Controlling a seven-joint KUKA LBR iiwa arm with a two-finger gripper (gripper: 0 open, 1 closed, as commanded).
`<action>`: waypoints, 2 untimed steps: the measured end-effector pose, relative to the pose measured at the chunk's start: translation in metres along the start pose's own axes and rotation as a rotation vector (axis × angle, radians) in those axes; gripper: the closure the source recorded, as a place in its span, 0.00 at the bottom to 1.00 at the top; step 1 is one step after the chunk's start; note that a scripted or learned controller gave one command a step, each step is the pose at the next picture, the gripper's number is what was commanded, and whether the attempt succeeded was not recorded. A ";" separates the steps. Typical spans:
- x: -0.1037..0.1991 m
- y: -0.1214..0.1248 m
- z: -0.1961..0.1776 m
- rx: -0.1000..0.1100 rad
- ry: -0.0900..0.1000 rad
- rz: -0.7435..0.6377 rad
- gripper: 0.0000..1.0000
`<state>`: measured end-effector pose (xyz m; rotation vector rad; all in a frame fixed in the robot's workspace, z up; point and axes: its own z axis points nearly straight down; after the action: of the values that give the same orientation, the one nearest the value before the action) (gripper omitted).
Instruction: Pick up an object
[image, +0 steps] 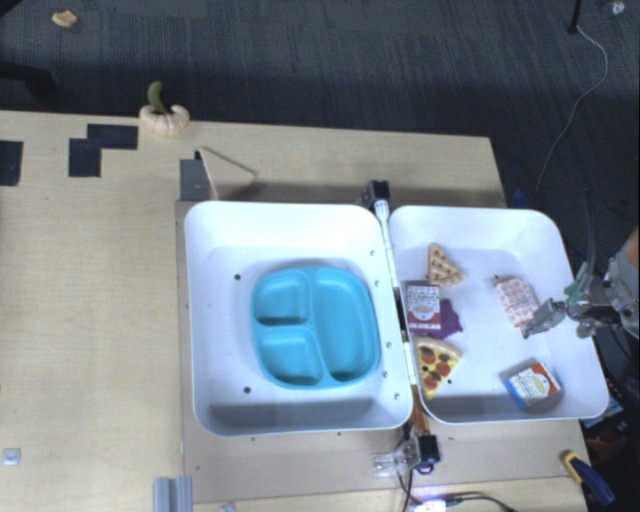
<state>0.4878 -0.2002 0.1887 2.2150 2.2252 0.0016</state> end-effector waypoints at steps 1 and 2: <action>0.011 0.001 0.102 -0.007 -0.002 0.002 0.00; 0.011 0.004 0.090 -0.013 -0.004 0.001 1.00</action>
<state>0.4915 -0.1893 0.0988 2.2077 2.2160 0.0115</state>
